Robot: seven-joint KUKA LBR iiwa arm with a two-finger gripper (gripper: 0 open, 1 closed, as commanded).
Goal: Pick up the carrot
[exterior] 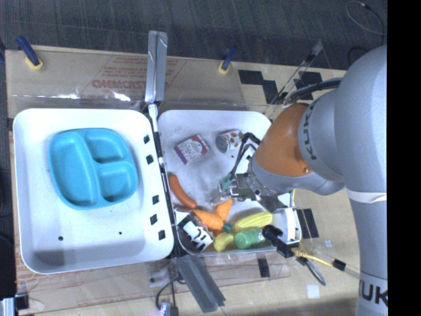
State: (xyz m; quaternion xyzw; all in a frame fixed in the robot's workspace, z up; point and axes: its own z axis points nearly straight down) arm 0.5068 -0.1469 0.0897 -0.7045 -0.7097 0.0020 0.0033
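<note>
End effector [231, 188] sits just above carrot [214, 216]; can't tell its grip state. Risk: sausage [181, 191] & corn [252, 220] crowd carrot, so wrong item gets nudged/grabbed.

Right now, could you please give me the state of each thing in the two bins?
carrot: lying tilted in the right bin, not lifted
sausage: lying flat, beside the carrot
corn: lying on its side
purple packet: lying flat, apart from the rest
blue tray: flat in the left bin
gripper: low over the carrot's tip
</note>
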